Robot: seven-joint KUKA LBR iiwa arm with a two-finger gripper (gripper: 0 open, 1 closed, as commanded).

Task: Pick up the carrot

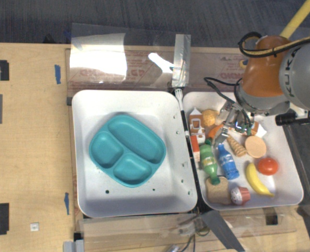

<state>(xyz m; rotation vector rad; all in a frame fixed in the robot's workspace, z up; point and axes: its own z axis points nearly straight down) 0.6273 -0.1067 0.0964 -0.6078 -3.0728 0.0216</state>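
Note:
The carrot (218, 138) is a small orange piece lying in the right bin (291, 193), near its left side, between a red-and-white carton and a ridged tan cone. My gripper (232, 124) hangs low over the bin's back part, just up and right of the carrot, and its tip is very close to the carrot's upper end. The wrist and cables hide part of what lies under it. Nothing is visibly lifted.
The right bin is crowded: a tan roll (210, 117), the carton (196, 128), a green bottle (207, 160), a blue bottle (228, 163), the cone (238, 147), a peach disc (256, 146), a tomato (268, 165) and a banana (257, 180). The left bin holds a teal divided plate (127, 149).

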